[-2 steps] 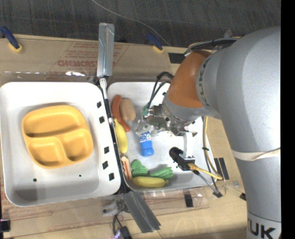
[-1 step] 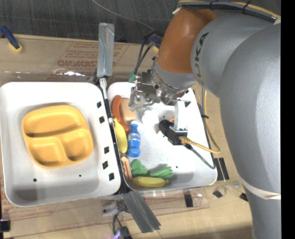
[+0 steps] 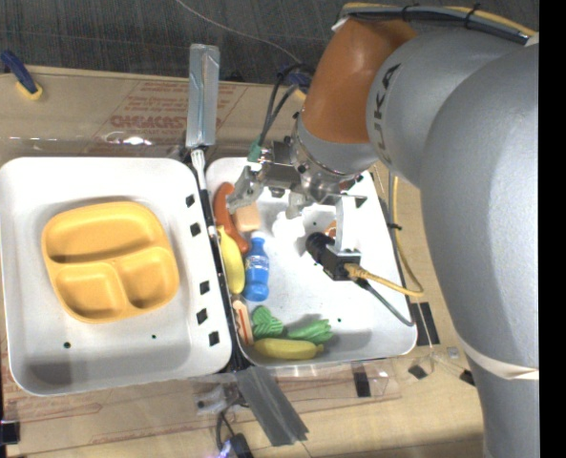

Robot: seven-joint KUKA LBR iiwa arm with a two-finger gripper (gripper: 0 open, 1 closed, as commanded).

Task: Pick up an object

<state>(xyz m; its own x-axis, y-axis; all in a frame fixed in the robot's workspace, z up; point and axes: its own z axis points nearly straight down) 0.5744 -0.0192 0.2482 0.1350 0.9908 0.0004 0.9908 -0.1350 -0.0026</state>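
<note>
Nearest the camera, along the front wall of the right bin, a yellow banana is seen lying w/ its long axis roughly left-right, and a green leafy piece rests just behind it, touching. Further back, against the bin's left wall, a blue bottle is laid w/ its long axis front-to-back, beside a second yellow piece and an orange-red item stacked along the same wall.

Beyond these, the hand is held over the bin's rear-left part. Nothing is seen pinched in it; whether it is spread or pressed together cannot be told, since the wrist hardware hides it.

The key relation: the bottle lies toward the camera and slightly left of the hand, near it, whereas the banana is well apart at the front. A short move forward and down is judged sufficient, w/ the grip set across the bottle's short axis, i.e. left-right.

The left bin, carrying a yellow divided tray, is judged irrelevant.
</note>
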